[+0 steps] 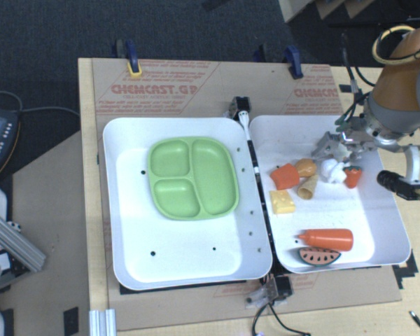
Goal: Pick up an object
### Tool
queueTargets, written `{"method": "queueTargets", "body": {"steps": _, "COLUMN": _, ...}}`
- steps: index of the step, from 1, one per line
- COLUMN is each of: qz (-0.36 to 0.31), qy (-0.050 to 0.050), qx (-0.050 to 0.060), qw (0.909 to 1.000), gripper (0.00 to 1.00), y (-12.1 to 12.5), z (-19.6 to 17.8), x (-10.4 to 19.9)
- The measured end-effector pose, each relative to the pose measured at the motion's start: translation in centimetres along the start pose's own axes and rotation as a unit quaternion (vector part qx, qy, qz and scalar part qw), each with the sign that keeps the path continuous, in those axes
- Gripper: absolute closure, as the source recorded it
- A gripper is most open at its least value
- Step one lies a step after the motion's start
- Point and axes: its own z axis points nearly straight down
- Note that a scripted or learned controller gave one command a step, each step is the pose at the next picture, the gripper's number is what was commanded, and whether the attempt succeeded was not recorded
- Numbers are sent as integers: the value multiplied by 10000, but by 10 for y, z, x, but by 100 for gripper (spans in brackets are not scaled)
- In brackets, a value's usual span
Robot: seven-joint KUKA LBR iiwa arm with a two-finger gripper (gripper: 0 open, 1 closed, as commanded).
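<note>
My gripper (341, 150) hangs over the upper middle of the right bin (385, 250), with the orange-banded arm behind it at the right. Just below it lie a small white object (330, 171) and a red-orange piece (353, 178); I cannot tell whether it touches either. Further left sit a red-orange wedge (285, 176), a tan bread roll (306, 166), a tan cone (308, 186) and a yellow cheese block (282, 202). Near the bin's front lie an orange carrot-like piece (327, 239) and a watermelon slice (318, 257).
The left bin (126, 250) holds a green divided plate (194, 178). A black ridge (255, 180) runs between the two bins. Blue clamps (292, 60) hold the cardboard at the back. A black part of the arm (400, 183) juts out over the right bin's right side.
</note>
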Motion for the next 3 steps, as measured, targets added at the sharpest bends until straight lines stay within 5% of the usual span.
{"method": "queueTargets", "body": {"steps": 1, "qz": -1, "qy": 23, "qx": -49, "qw": 10000, "gripper": 0, "y": 4, "z": 46, "x": 2}}
{"method": "queueTargets", "body": {"steps": 2, "qz": -8, "qy": -9, "qx": -143, "qw": 9999, "gripper": 100, "y": 9, "z": 27, "x": 1}}
{"method": "queueTargets", "body": {"steps": 3, "qz": 1, "qy": -22, "qx": -55, "qw": 10000, "gripper": 100, "y": 7, "z": -34, "x": -5}}
